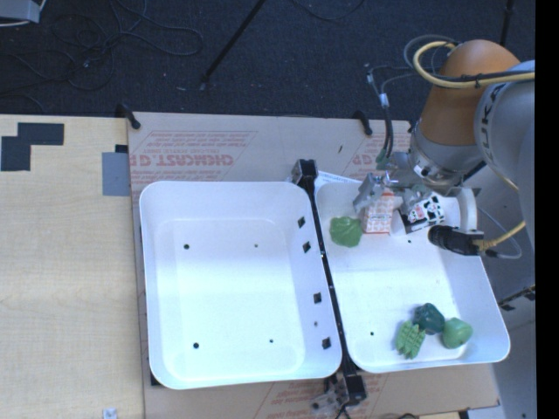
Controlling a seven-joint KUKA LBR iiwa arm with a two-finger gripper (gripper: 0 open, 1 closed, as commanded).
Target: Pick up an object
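- Camera view, nearest edge first: I see the right bin (489, 321) holding a cluster in its near right corner — a light green lump (456, 332), a dark teal piece (429, 317) and a ridged green piece (408, 339), all touching or just beside one another and close to the rim.
- I read the middle of that bin's floor as bare white, giving open room.
- The left bin (166, 234) sits alongside, the two meeting at a black-clipped divider (319, 269).
- Farther back, a green object (346, 231) lies near the divider, just beside a red-and-white carton (378, 215).
- The gripper (376, 186) hangs over the carton at the far rim; I cannot tell whether it is parted or closed.
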